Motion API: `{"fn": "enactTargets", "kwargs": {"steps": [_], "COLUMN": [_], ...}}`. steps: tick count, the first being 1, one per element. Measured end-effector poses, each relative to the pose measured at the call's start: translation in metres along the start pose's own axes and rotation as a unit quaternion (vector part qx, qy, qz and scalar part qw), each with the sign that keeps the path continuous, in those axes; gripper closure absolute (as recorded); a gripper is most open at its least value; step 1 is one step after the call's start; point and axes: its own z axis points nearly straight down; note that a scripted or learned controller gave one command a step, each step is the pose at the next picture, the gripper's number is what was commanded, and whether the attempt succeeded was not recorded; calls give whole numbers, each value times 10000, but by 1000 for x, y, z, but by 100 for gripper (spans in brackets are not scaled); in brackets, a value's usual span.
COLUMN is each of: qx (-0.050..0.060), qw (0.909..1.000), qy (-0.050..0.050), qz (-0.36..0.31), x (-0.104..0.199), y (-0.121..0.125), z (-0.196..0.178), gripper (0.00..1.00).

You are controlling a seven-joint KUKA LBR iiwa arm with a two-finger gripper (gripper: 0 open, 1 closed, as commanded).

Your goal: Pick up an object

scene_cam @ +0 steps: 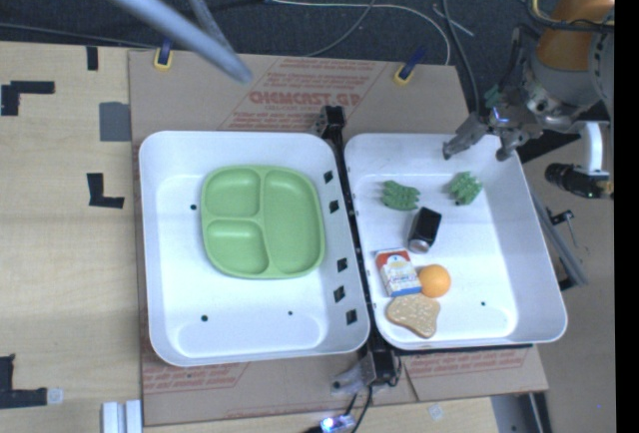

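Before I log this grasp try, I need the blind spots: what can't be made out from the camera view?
- Label on the small box: too small to read.
- Black can: markings too small.
- Arm above the claw: cut off by the right edge.
- Far-edge clip between the bins: blurred.

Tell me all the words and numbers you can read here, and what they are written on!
"CHEMCAST GP": red print on the brown cardboard sheet under the bins; the last letters are blurry, so this reading is uncertain.
Smaller red lines above and below it: too blurred to read.
Small red and white box in the right bin: it has printing, but too small to read.
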Motion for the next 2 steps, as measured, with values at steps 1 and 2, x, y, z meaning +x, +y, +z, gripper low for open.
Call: {"fn": "enactTargets", "kwargs": {"steps": [1,2], "qx": [-68,-66], "qw": [10000,10000], "qy": [-12,-21], "qz": [-18,-19], "x": [1,2], "y": [2,-5], "z": [-10,35], "gripper": [0,0]}}
